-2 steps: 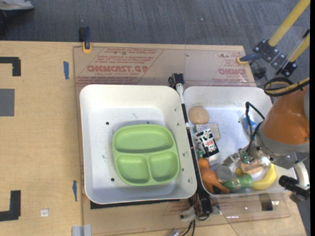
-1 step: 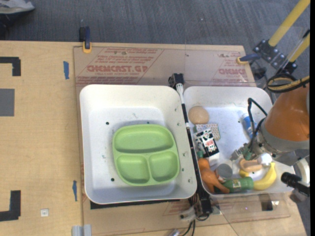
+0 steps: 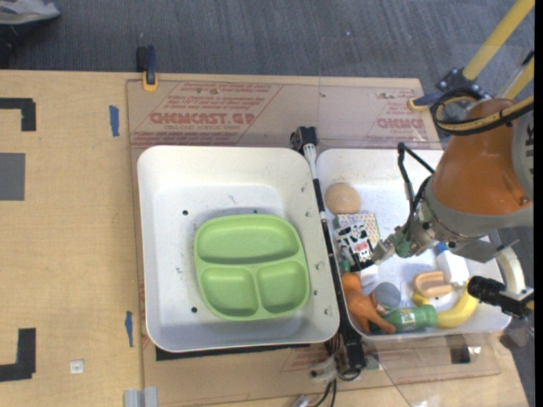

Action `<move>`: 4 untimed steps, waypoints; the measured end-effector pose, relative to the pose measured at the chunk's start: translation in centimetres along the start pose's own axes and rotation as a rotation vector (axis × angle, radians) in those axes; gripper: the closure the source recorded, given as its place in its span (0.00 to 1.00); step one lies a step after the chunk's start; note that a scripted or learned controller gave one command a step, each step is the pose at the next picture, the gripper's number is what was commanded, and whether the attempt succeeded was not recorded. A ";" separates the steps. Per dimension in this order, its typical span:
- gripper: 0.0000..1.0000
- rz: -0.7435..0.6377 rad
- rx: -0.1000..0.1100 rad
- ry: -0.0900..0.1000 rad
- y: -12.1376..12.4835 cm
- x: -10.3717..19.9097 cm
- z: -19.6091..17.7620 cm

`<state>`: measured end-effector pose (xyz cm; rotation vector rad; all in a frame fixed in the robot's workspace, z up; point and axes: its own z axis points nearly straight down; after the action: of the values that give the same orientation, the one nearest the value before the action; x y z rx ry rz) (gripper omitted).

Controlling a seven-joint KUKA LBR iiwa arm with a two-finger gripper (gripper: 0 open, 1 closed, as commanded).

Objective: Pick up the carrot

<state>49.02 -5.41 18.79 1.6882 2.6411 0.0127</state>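
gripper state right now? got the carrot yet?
Gripper: low in the right white bin, finger state cannot be told. The orange carrot lies apart from it, at the bin's near-left corner, not held.

Right bin (image 3: 386,161) is crowded along its near edge: carrot (image 3: 360,303) is jammed in the near-left corner against the left wall, w/ a grey round thing (image 3: 387,295) just beside it and a green bottle (image 3: 411,317) lying touching its tip. Banana (image 3: 458,310) further along the near edge. Patterned card (image 3: 356,236) sits just behind the carrot, egg (image 3: 343,198) farther back. Back-left part of the bin floor is bare. Left bin (image 3: 170,193): green divided plate (image 3: 252,265) takes the middle, bare rim of floor around it.
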 end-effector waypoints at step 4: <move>0.00 -0.063 0.013 0.003 1.3 5.1 0.4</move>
<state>48.07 -0.23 18.42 1.6093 2.7009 -0.0014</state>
